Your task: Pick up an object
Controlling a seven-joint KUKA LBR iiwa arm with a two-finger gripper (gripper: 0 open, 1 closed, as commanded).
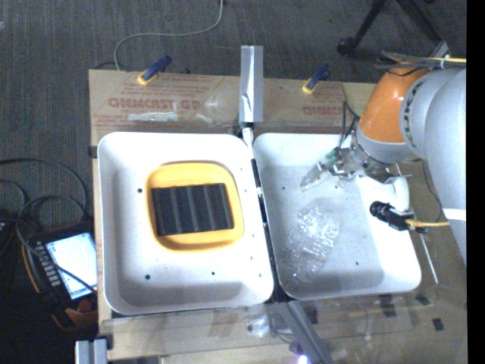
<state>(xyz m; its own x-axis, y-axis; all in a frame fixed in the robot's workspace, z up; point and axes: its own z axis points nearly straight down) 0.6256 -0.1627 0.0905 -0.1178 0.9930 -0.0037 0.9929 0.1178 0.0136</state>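
Note:
In the left bin [121, 271] lies a yellow oval pad with a black ribbed middle [193, 207], flat near the centre. A clear, crinkled plastic piece [314, 237] rests in the right bin [394, 275], hard to make out against the white floor. My gripper [322, 171] hangs over the upper part of the right bin, pointing left and down, a short way above and behind the clear piece. I see nothing held in it.
The grey arm with its orange band [386, 116] fills the right bin's upper right corner. A metal post [251, 82] stands at the back between the bins. Two blue-and-yellow clamps [154, 69] hold the board behind.

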